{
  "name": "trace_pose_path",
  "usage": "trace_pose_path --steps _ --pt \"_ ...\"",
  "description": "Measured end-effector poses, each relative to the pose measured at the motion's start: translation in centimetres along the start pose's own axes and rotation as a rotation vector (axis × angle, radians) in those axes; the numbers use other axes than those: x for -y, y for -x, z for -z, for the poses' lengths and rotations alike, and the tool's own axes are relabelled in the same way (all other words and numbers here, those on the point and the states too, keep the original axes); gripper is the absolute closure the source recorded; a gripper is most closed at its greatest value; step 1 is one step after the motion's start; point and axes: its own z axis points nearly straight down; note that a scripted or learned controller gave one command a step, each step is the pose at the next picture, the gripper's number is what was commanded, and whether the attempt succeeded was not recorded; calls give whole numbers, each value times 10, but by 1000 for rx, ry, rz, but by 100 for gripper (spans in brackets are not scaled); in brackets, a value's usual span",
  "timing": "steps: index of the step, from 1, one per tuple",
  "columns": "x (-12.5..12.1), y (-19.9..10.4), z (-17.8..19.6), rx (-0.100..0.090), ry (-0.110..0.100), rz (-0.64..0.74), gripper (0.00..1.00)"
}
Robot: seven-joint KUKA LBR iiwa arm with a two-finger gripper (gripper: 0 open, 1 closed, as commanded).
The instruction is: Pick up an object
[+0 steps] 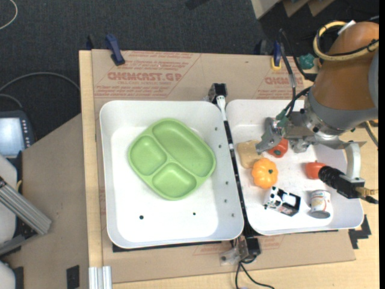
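My gripper (274, 140) hangs over the upper left part of the right bin (343, 221), on the grey arm with its orange band reaching in from the right. A small red-orange object (278, 150) shows right at the gripper's tip, partly covered by it. Just below lies an orange pumpkin-like toy (264, 173). A tan flat piece (246, 152) rests to the gripper's left. Nearer the front are a black-and-white toy (282, 201), a small white jar (319, 203) and an orange-red piece (313, 170).
The left bin (117, 209) holds a green divided plate (171, 158). A ridge with a black clip (217, 91) separates the two bins. A black cable connector (338, 181) hangs from the arm over the right bin's right side.
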Motion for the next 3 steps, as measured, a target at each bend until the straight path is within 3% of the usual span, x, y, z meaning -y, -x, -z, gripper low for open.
trace_pose_path --steps 1,2,3 --pt "43 -33 -10 1 -3 -4 0" --pt "49 -20 -60 3 -5 -10 0" --pt "48 -21 -47 4 5 -8 100"
